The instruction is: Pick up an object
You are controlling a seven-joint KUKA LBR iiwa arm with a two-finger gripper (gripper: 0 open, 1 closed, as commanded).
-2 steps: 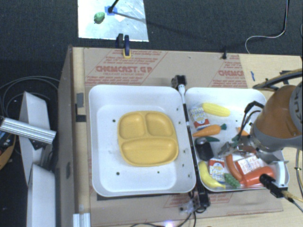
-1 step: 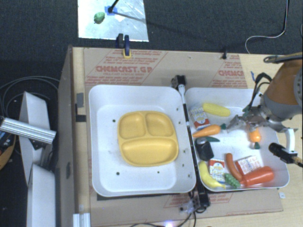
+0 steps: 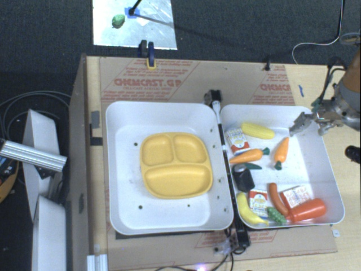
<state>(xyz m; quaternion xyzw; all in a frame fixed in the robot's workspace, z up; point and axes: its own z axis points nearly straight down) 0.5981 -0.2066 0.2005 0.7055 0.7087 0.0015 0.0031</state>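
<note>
1. I see the grey arm (image 3: 351, 89) coming in from the right edge, its wrist bent toward the two-finger gripper (image 3: 309, 122), which hangs over the upper right corner of the right-hand shallow white bin (image 3: 333, 176).
2. One grey finger (image 3: 298, 124) points down and left toward the bin floor; I cannot tell how the gripper is set, and nothing shows between its tips.
3. Nearest to it, just to its lower left, lies a small orange plastic carrot (image 3: 281, 151), standing nearly upright in the view and apart from the gripper.
4. Further left of the gripper sits a yellow plastic corn cob (image 3: 258, 131), and below that a longer orange carrot with a green tip (image 3: 248, 156) beside a red and white packet (image 3: 236, 139).
5. Well below the gripper, at the bin's near end, I make out a large red-orange plastic pepper (image 3: 307, 209), a brown sausage (image 3: 277, 199), a yellow banana (image 3: 247, 209) and a black block (image 3: 244, 179).
6. Far to the gripper's left, the other white bin (image 3: 121, 168) holds a yellow three-compartment plastic plate (image 3: 175, 165).
</note>
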